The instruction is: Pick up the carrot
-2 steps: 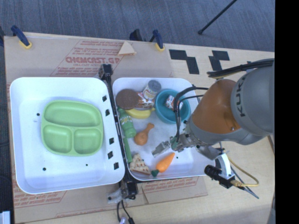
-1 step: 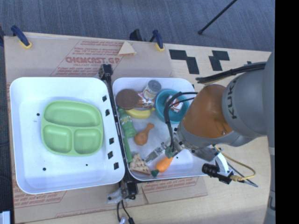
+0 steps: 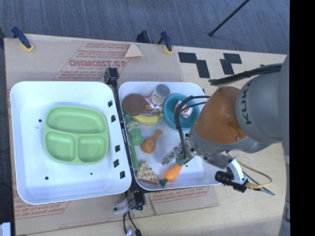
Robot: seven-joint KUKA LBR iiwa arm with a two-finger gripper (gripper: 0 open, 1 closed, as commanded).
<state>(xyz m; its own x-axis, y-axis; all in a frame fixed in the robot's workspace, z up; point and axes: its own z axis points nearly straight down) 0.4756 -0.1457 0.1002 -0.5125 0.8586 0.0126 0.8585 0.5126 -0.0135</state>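
Note:
The carrot point(image 3: 173, 172), orange with a green tip, lies near the front wall of the right bin point(image 3: 197, 180), pointing toward the front left. My gripper point(image 3: 179, 156) hangs just behind the carrot's orange end, close above it and perhaps touching. The grey arm with its orange band comes in from the right and covers the bin's right side. The carrot looks to be resting on the bin floor.
The right bin also holds a drumstick point(image 3: 151, 141), a banana point(image 3: 145, 118), a brown disc point(image 3: 134, 103), a small can point(image 3: 160, 93), a blue bowl point(image 3: 173, 111), a green item point(image 3: 133, 134) and a wedge of bread point(image 3: 146, 172). A green divided plate point(image 3: 76, 134) sits in the left bin.

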